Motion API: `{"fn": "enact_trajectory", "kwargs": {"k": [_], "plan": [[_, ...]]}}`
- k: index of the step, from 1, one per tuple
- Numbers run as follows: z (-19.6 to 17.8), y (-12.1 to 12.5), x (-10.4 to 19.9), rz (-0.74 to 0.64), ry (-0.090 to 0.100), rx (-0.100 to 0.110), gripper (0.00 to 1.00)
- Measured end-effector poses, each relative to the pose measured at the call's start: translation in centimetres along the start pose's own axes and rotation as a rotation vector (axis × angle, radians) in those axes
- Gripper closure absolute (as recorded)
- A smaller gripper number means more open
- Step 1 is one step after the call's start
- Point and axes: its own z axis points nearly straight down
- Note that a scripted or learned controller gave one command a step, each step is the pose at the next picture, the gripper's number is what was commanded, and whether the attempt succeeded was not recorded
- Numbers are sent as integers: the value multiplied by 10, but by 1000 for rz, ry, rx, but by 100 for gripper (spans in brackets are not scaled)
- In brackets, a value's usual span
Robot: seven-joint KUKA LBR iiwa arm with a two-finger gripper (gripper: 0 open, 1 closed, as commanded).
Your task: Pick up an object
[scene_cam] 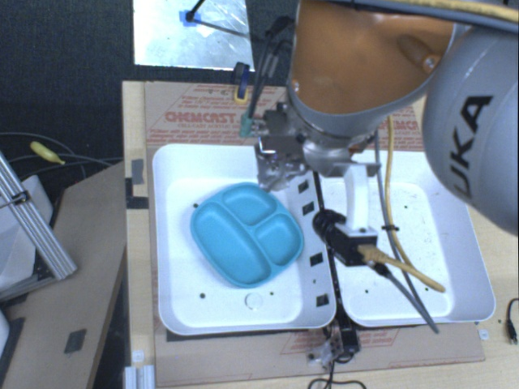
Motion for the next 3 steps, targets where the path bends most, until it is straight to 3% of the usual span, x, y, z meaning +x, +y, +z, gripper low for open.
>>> {"fn": "enact_trajectory", "kwargs": {"k": [1,2,3], "plan": [[-114,0,-32,10,4,-16,100],[15,0,29,1,-3,6,100],[-115,48,35,3,6,-19,100]]}}
